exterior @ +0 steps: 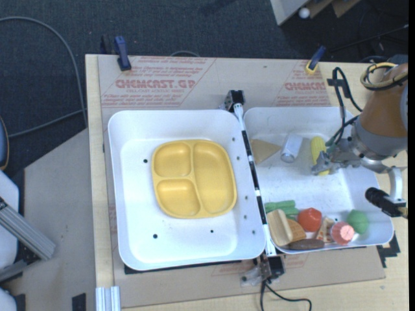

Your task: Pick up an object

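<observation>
Dark carpet surrounds a plywood-topped counter (194, 83) that carries two shallow white bins side by side, clipped together along their shared edge. The left white bin (130, 193) holds a yellow plastic plate with three compartments (193, 177), lying flat near its middle. The right white bin (363, 193) holds the candidates for picking: a tan wedge-shaped piece (264, 150), a small silver can lying on its side (292, 148) and a yellow banana-like toy (317, 149) along the far side, with a cluster of toy foods crowded into the near corner, among them a green piece (280, 207), a red tomato-like ball (310, 218) and a round green ball (357, 221). The clutter probably sits low there because the bin tilts or the pieces slid together.

The grey and orange arm reaches in from the right, and its gripper (322, 167) hangs low just beside the yellow toy's near end, likely aiming for it. Whether the gripper is wide or closed cannot be told; nothing is seen held.
</observation>
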Controlling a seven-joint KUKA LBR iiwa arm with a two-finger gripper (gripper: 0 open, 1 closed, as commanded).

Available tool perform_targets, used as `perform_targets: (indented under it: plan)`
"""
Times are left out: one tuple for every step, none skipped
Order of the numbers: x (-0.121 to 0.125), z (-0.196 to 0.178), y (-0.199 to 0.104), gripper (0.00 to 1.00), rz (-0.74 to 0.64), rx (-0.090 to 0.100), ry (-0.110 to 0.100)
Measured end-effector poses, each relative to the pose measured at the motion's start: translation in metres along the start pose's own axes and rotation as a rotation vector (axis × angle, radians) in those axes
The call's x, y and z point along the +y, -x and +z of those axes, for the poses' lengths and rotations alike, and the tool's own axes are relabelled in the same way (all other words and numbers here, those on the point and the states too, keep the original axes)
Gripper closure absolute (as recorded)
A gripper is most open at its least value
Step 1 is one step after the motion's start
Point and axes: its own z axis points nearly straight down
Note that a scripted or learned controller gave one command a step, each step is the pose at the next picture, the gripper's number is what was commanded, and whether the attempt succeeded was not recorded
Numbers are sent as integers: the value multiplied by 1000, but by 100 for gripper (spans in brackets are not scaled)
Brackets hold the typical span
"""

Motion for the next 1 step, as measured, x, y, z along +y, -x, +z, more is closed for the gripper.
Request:
perform_targets:
  plan:
    - [46,10,-70,100,1,2,-3]
